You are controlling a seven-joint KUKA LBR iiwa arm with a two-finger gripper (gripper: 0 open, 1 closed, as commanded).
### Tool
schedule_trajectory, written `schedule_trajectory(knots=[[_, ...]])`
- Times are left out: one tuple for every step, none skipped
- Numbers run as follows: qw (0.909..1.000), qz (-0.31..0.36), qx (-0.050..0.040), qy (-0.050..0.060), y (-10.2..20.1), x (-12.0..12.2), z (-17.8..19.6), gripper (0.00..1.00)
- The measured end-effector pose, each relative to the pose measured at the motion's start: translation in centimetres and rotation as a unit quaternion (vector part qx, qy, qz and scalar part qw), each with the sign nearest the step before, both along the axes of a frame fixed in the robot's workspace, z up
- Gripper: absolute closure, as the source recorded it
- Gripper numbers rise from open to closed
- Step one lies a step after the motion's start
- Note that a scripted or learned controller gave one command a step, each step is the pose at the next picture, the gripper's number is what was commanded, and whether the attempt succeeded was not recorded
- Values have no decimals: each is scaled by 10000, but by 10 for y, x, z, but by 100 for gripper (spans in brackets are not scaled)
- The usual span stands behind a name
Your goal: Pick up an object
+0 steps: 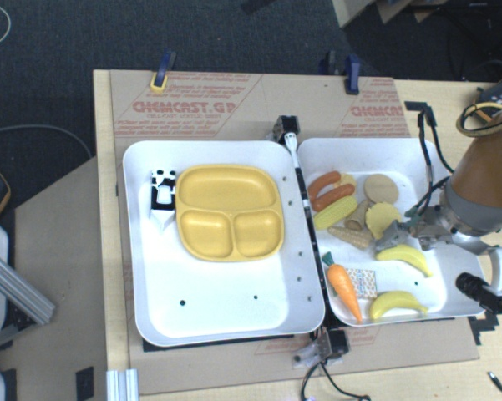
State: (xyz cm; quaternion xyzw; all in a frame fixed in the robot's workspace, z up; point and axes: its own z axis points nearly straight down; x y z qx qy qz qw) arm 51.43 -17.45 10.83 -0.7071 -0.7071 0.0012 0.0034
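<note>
Gripper (398,239) low in right bin (426,153), fingers blurred, grip state unclear. Beside it, curved yellow banana (407,258) near bin's right edge; second banana (397,304) at front edge.

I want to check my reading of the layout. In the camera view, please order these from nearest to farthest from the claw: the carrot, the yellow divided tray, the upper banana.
1. Upper banana, right bin, just beside the claw.
2. Carrot, same bin, at its lower left.
3. Yellow divided tray, over in the left bin.
</note>
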Motion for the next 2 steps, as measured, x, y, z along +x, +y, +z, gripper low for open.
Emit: schedule_trajectory(knots=[[10000, -1, -4, -11, 1, 0, -25, 0], [10000, -7, -15, -35, 0, 0, -13, 100]])
